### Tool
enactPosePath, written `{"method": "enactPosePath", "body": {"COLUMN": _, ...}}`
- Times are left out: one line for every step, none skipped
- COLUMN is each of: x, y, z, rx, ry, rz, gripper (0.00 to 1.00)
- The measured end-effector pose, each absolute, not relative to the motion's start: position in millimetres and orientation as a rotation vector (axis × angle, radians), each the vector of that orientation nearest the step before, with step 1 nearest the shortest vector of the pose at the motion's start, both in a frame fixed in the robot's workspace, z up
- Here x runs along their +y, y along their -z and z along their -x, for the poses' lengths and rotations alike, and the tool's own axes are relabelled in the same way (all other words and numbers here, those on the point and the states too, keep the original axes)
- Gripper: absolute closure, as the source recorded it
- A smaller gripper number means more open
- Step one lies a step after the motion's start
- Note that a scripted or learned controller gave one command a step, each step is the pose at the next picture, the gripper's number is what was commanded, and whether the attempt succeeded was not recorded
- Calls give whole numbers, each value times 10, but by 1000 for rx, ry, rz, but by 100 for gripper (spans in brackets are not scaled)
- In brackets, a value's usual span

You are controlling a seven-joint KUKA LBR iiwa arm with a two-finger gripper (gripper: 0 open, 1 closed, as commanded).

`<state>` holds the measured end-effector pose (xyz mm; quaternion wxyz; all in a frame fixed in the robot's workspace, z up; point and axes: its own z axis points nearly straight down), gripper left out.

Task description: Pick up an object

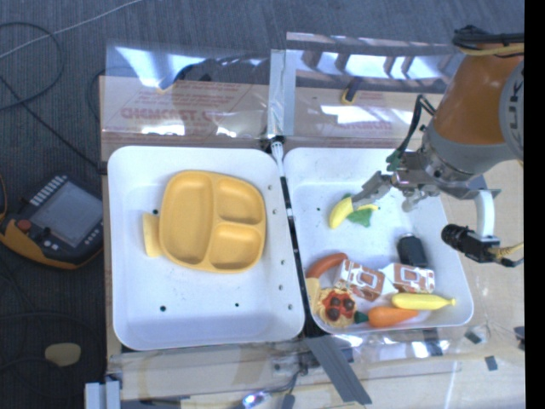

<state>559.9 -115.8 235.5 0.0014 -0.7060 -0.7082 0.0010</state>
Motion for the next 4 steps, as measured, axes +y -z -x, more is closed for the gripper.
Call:
{"method": "enactPosePath", "body": {"x": -1112, "y": -947, "z": -5882, "rx": -2243, "ry": 2, "rz": 2202, "gripper": 0}}
{"method": "enactPosePath", "body": {"x": -1117, "y": -1026, "z": -5881, "rx": -2241, "ry": 1, "rz": 2202, "gripper": 100}}
{"method": "enactPosePath", "body": {"x": -1117, "y": -1026, "z": -5881, "rx": -2241, "ry": 1, "rz": 2201, "gripper": 0}}
{"method": "enactPosePath", "body": {"x": -1114, "y": -1099, "z": -5877, "rx": -2239, "ry": -1, "rz": 2199, "gripper": 100}}
